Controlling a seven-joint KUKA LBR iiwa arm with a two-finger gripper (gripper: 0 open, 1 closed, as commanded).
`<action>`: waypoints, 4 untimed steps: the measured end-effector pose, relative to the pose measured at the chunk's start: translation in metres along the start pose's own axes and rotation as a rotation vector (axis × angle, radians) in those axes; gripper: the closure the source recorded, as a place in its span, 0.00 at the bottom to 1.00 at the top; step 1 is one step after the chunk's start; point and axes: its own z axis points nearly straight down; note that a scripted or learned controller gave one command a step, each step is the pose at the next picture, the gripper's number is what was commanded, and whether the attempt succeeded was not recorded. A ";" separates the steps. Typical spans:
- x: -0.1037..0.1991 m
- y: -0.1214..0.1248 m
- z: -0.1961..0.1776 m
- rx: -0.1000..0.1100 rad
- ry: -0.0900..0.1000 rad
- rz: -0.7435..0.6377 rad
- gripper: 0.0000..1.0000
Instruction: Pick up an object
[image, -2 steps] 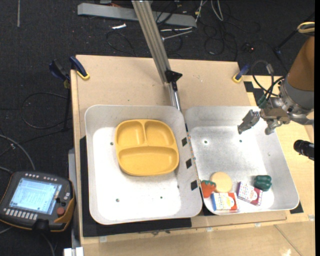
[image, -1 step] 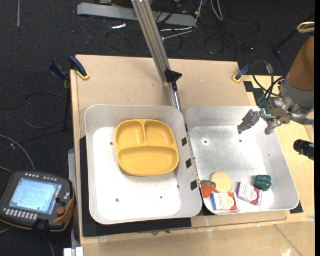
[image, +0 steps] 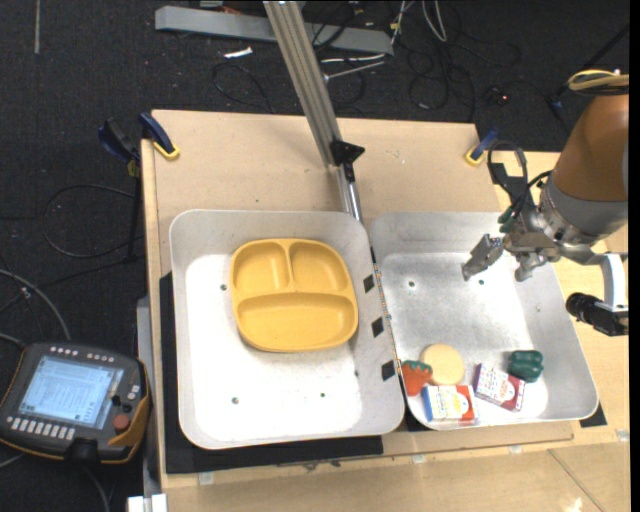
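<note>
Most of my grey arm with the orange band (image: 598, 150) runs off the right edge. Print on the small white-and-orange carton (image: 448, 403) and the little pink-and-white box (image: 499, 386) is too tiny to read.

A yellow divided plate (image: 294, 295) lies in the left bin (image: 200, 390). In the right bin (image: 480, 320), the gripper (image: 505, 257) hangs with its jaws spread apart, holding nothing. Small food items cluster near that bin's front edge: a round cookie (image: 443, 362), two cartons (image: 448, 403) and a green piece (image: 525, 364).
</note>
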 end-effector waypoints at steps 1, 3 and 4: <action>0.000 -0.004 0.044 0.000 0.000 0.001 0.00; -0.010 -0.003 0.084 -0.006 -0.001 0.001 1.00; -0.008 -0.003 0.020 -0.012 -0.002 -0.002 1.00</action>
